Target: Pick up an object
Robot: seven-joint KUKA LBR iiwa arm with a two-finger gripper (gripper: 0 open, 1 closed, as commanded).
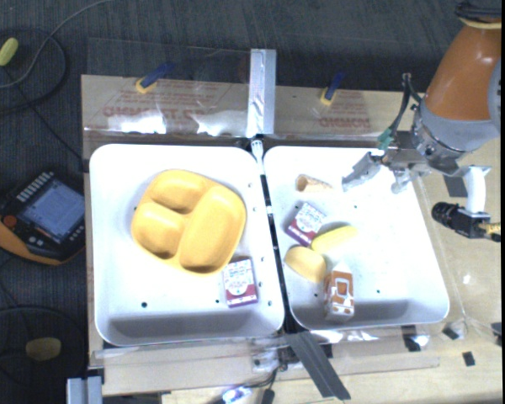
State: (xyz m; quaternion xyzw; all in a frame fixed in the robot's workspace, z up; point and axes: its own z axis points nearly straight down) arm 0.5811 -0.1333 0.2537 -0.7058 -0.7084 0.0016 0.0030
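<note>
From above, the gripper [379, 172] hangs over the right bin [421, 251], near its far right corner, fingers spread wide with nothing between them, likely poised to come down on something. The possible targets crowd the bin's left side: a small bread roll [311, 183] by the far edge, a purple carton [305, 222], a banana [332, 237], a yellow lump [305, 263] and an orange carton [340, 294] toward the near edge. The left bin [109, 293] holds a big yellow tray [188, 221] and a red carton [240, 282] at its near right corner.
</note>
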